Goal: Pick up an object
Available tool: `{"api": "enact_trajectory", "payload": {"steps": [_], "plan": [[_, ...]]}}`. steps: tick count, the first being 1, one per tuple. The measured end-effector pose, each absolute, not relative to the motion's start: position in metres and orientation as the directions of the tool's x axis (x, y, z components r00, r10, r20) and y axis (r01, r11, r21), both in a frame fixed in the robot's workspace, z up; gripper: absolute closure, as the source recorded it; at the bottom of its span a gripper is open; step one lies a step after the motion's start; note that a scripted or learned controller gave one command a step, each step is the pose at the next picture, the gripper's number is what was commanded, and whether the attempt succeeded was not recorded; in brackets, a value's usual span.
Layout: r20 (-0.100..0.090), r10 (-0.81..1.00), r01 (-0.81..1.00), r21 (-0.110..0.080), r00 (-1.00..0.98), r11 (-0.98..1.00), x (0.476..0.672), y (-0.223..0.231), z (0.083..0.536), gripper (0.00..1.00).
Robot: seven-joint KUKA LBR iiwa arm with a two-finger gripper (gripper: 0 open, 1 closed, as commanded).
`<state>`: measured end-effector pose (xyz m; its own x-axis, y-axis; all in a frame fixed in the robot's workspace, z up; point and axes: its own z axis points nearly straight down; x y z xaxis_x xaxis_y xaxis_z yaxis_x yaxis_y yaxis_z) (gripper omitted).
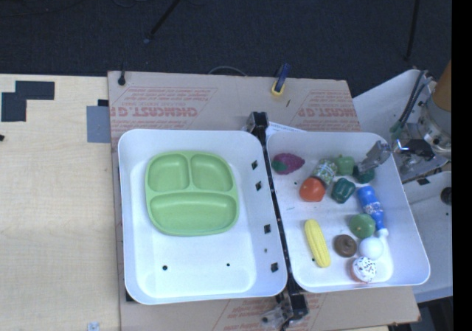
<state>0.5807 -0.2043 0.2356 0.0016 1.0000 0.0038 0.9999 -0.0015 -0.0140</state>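
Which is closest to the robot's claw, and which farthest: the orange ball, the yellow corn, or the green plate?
From the gripper outward:
1. Orange ball, right bin, just left of the gripper.
2. Yellow corn, same bin, nearer its front.
3. Green plate, in the left bin.

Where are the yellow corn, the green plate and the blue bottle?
yellow corn (318, 242), camera view, middle of the cob, right bin.
green plate (192, 193), camera view, on the ridge above its big lower compartment, left bin.
blue bottle (370, 206), camera view, middle of its blue body, right bin.
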Motion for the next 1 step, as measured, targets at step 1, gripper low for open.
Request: {"api": "enact_trajectory", "payload": {"steps": [1], "plan": [[0.001, 1.0, 1.0, -0.002, 0.0, 0.0, 0.5831, -0.2045, 0.243, 0.0]]}}
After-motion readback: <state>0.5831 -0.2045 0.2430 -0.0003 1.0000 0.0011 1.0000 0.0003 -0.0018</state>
